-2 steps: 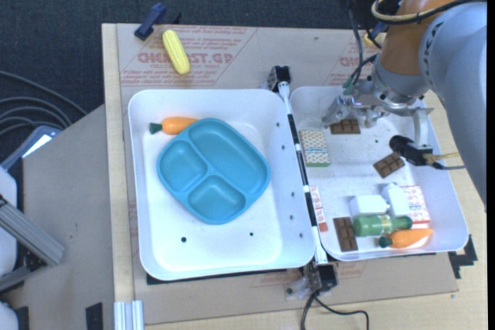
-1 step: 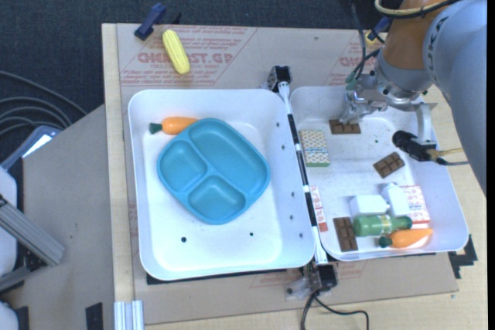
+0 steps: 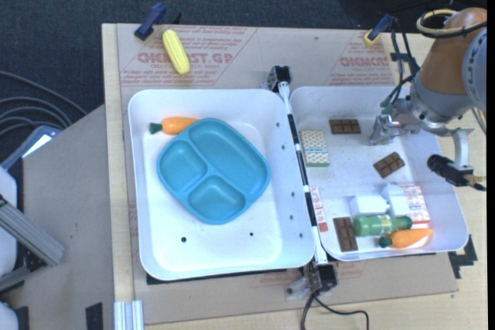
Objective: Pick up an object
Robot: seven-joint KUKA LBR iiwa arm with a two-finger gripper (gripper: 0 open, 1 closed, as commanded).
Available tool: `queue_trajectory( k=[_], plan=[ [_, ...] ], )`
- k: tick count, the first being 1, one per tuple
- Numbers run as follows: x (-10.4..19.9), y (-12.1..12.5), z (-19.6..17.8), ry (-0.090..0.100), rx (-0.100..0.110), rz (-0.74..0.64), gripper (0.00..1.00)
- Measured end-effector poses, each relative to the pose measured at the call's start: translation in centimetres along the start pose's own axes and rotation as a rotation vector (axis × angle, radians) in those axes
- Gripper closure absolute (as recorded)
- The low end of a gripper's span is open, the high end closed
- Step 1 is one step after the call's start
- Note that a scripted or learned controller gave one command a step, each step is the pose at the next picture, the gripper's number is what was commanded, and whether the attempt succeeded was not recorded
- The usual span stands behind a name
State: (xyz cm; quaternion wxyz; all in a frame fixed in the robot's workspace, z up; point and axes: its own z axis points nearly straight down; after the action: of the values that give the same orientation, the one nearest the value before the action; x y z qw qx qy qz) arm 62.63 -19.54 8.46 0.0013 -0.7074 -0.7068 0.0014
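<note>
End effector (image 3: 380, 129) low in right bin (image 3: 452, 201), finger state unreadable. Chocolate bar (image 3: 344, 127) just beside it, leftward; second bar (image 3: 388, 164) near, below. Risk: descent between bars, grasp closes on nothing.

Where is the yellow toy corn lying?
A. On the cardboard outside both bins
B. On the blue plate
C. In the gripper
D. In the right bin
A: the corn lies on the cardboard behind the left bin, outside both bins.

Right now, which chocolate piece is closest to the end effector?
The chocolate piece at the right bin's top, just left of the end effector.
</note>
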Motion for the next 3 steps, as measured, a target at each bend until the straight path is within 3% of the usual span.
queue_trajectory(
  k=[1,2,3],
  plan=[
    [6.4,1.5,-2.0,0.000,-0.005,-0.002,1.00],
    [2.6,-0.7,0.0,0.001,0.000,0.000,1.00],
    [2.7,-0.6,0.0,0.001,-0.001,0.000,0.00]
  ],
)
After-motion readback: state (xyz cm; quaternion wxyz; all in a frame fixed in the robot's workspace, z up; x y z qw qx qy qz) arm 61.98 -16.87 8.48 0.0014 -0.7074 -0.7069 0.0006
